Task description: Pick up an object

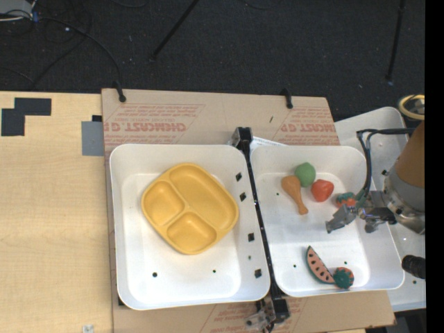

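Observation:
The right bin [291, 272] holds several toy foods. A green ball [305, 172] lies beside a red piece [322, 189], with an orange drumstick [295, 193] just left of them. A watermelon slice [319, 264] and a small teal piece [343, 277] lie near the front wall. My gripper [354, 217] hangs low over the right side of this bin, to the right of the red piece and above the watermelon slice. A small teal and orange thing [347, 200] sits at the gripper's upper edge; I cannot tell whether it is a toy or part of the gripper.
The left bin [132, 269] carries a yellow divided plate [189, 207]. A black divider [255, 214] runs between the two bins. The arm's orange band [416, 159] stands over the right bin's right wall, with cables beside it. Wooden bench top [48, 214] lies to the left.

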Action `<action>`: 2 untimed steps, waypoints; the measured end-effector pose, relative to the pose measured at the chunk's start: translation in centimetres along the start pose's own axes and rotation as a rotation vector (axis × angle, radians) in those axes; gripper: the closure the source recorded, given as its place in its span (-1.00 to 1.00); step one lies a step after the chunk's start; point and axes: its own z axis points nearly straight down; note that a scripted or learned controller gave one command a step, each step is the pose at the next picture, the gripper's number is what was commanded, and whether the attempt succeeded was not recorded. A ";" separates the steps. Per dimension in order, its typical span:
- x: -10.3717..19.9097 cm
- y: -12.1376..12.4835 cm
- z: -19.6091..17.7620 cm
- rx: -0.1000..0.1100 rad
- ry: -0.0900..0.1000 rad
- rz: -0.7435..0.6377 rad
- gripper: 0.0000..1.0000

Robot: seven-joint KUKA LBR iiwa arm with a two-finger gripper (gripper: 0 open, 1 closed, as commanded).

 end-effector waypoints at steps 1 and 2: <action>0.0 0.3 -0.6 -0.012 -0.002 -0.003 -1.00; 0.1 -0.2 5.8 -0.006 0.000 -0.003 -1.00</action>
